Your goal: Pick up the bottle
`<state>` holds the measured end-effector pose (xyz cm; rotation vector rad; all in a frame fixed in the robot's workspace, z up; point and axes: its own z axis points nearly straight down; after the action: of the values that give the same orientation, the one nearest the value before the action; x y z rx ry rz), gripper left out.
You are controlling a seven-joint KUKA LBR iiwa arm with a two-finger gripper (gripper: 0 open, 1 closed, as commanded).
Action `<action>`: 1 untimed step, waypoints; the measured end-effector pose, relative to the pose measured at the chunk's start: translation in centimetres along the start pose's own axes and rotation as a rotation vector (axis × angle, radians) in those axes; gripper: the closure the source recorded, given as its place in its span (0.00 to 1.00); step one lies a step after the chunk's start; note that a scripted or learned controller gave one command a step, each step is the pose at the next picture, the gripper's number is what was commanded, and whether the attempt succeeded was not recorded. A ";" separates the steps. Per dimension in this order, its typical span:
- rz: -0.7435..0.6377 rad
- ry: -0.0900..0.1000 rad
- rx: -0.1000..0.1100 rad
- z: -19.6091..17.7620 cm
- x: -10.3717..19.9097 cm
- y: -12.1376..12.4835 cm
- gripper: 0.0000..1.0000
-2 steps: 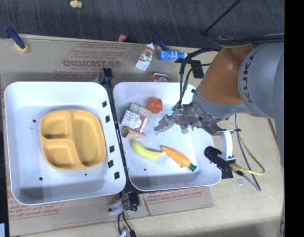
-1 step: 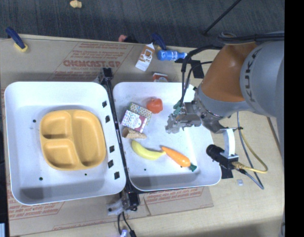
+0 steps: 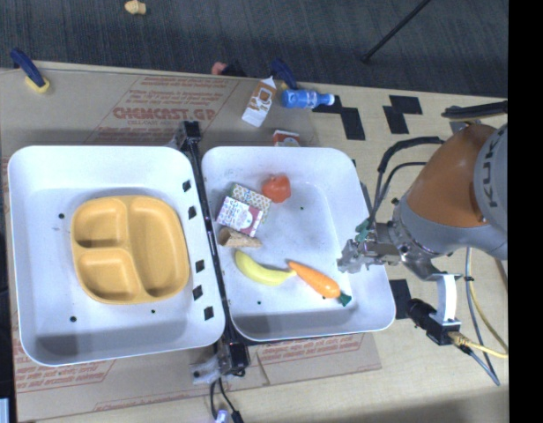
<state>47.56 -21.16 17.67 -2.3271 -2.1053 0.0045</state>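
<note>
Tan desk [image 3: 430,386] covered partly by flattened cardboard [image 3: 157,108] with red print, black tape patches upper right of the desk. Dark carpet floor [image 3: 210,16] across the top of the frame, a small yellow scrap [image 3: 134,7] lying on it upper left, a dark thin rod running diagonally at upper right. Blue clamps at the desk's back edge, one upper left [image 3: 29,70], one near top centre. Two white bins side by side: left bin [image 3: 33,236] holds a yellow divided tray [image 3: 130,247]; right bin [image 3: 342,170] holds a red tomato-like item [image 3: 276,188], a small patterned carton [image 3: 243,211], a banana [image 3: 261,270] and an orange carrot [image 3: 316,280] with green tip, banana and carrot touching end to end. The bottle [image 3: 302,100], blue with a white label, lies on its side on the desk outside the bins, above the right bin's back rim, top centre of the frame, beside a small white packet [image 3: 258,104]. Grey arm with orange band [image 3: 448,183] enters from the right, cut off by the frame edge; gripper [image 3: 353,258] sits low over the right bin's right rim, near the carrot tip, well apart from the bottle. Fingers blurred and small, cannot tell whether released or clenched; nothing visibly between them. Cables [image 3: 483,324] trail lower right. Black hardware at the bins' front junction is hard to make out.
</note>
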 end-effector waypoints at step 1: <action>-0.495 -0.002 -0.004 -2.5 0.4 0.1 1.00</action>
<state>47.69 -20.77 20.19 -1.7421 -2.6144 0.0013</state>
